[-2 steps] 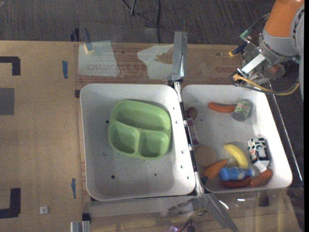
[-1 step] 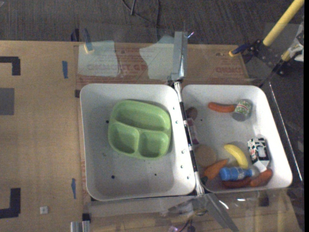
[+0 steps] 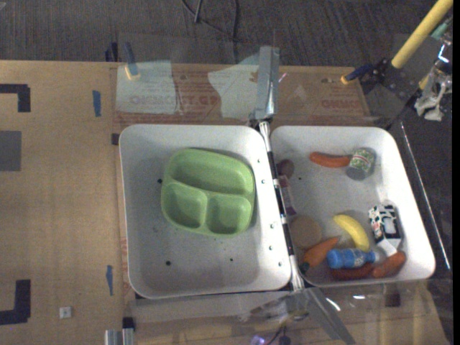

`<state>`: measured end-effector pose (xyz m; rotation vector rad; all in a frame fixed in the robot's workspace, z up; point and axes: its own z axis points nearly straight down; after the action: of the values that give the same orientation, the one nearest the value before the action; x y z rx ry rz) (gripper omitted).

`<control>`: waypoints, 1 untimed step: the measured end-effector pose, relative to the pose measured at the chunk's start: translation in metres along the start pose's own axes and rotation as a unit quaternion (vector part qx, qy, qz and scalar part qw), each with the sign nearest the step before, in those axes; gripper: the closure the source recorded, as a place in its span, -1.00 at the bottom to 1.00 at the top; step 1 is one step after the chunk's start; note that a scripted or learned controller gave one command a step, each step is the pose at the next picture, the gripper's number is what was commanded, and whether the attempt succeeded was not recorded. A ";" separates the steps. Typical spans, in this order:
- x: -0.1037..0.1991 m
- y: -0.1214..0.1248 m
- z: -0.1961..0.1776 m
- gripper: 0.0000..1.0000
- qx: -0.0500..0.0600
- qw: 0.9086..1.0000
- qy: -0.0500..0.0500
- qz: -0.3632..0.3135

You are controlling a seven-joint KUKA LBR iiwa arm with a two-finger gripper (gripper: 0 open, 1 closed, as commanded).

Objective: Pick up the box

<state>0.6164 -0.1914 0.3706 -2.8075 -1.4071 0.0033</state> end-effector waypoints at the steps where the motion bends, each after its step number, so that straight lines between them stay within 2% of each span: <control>1: -0.079 -0.068 0.132 1.00 -0.001 0.999 0.001 -0.049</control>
<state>0.5150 -0.2139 0.2392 -2.7353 -1.5439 0.0007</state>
